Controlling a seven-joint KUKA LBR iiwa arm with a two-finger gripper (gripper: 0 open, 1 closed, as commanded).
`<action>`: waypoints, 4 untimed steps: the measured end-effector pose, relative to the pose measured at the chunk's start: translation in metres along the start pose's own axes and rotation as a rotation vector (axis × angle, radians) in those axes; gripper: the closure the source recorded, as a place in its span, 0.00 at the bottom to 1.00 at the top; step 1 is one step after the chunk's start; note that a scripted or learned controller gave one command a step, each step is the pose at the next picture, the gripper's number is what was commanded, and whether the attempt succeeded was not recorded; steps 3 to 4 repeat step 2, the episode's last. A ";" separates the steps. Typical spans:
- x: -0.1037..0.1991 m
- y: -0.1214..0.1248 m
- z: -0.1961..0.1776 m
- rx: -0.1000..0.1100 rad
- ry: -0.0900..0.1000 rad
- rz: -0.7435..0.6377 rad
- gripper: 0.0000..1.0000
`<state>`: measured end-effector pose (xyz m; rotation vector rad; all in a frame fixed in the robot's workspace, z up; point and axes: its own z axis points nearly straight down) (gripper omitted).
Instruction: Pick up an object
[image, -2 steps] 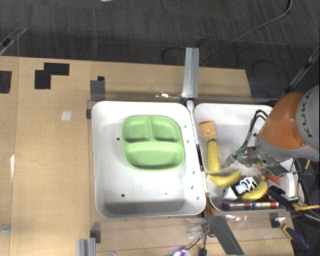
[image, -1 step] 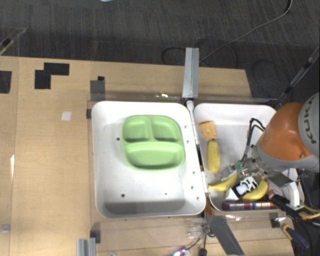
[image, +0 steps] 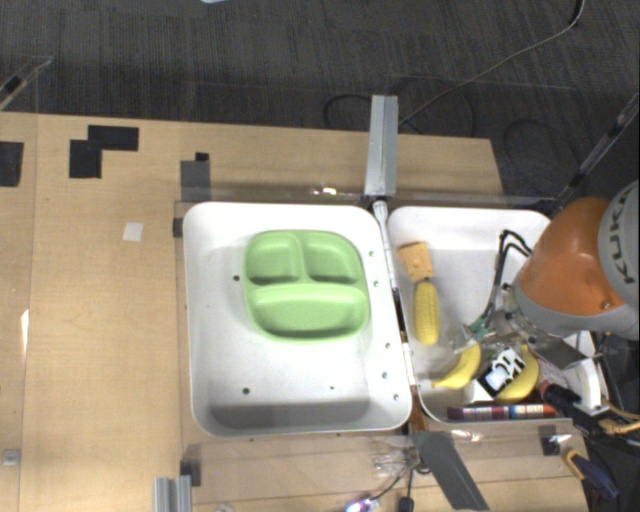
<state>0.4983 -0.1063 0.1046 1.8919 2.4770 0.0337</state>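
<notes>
Dark marker pen (image: 500, 411) along the right bin's (image: 455, 235) near wall, end effector (image: 497, 345) low above it

Yellow banana (image: 458, 370) just beside the end effector, whose finger spacing I cannot tell; corn cob (image: 427, 311) and tan block (image: 415, 261) farther back; green divided plate (image: 303, 283) fills the left bin (image: 215, 390).

The table (image: 90, 330) looks like pale, matt wood. Both bins (image: 215, 400) are smooth white plastic with a soft sheen. The green tray (image: 300, 285) is matt plastic. The post (image: 382, 150) at the upper middle is dull grey metal. The arm's orange band (image: 575, 260) is glossy.
</notes>
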 end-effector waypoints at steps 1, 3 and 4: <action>-0.014 0.051 -0.007 0.028 0.005 0.004 1.00; 0.020 0.119 -0.078 0.025 0.004 0.007 1.00; 0.020 0.119 -0.078 0.025 0.004 0.007 1.00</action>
